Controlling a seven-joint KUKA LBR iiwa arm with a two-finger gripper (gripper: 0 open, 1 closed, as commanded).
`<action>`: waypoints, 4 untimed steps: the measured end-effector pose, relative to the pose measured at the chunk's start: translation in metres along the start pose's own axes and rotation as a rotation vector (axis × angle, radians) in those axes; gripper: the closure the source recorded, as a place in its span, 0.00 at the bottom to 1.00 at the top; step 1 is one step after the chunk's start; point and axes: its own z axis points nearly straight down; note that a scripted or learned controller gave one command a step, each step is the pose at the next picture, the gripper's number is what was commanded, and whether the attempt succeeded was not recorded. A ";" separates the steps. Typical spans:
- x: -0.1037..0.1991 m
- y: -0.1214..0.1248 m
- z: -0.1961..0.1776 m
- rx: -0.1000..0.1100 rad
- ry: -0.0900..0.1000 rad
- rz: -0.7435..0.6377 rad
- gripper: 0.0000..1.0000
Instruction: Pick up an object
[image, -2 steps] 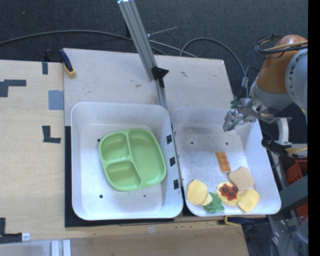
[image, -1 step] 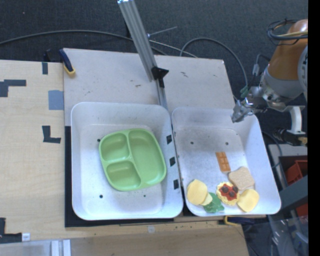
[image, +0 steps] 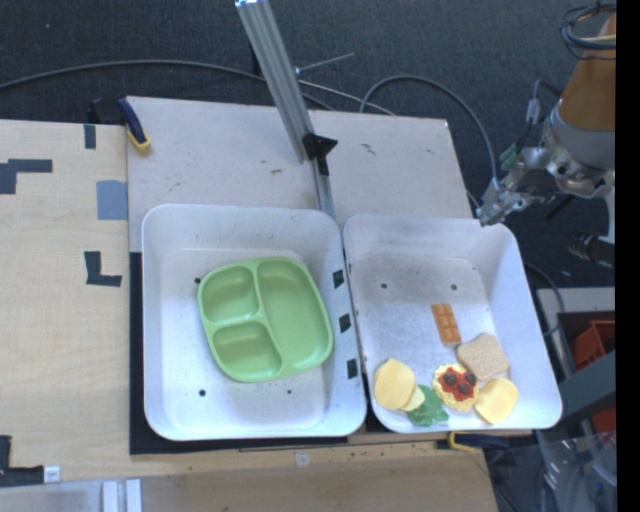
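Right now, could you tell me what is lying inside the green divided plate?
The green divided plate in the left bin shows three bare compartments. The bin floor beneath it is covered.

Glossy green plastic tray (image: 265, 320); scuffed matt white bins (image: 165, 300); pale wooden bench (image: 60, 300).

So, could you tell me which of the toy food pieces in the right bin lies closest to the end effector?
The small orange waffle-textured strip: it lies alone, farthest up the right bin, toward the end effector, while the other pieces cluster along the bin's near edge.
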 end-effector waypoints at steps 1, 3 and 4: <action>0.048 -0.017 -0.003 0.006 0.002 -0.003 1.00; 0.140 -0.052 0.020 0.010 0.002 -0.003 1.00; 0.197 -0.080 0.031 0.010 0.003 -0.005 1.00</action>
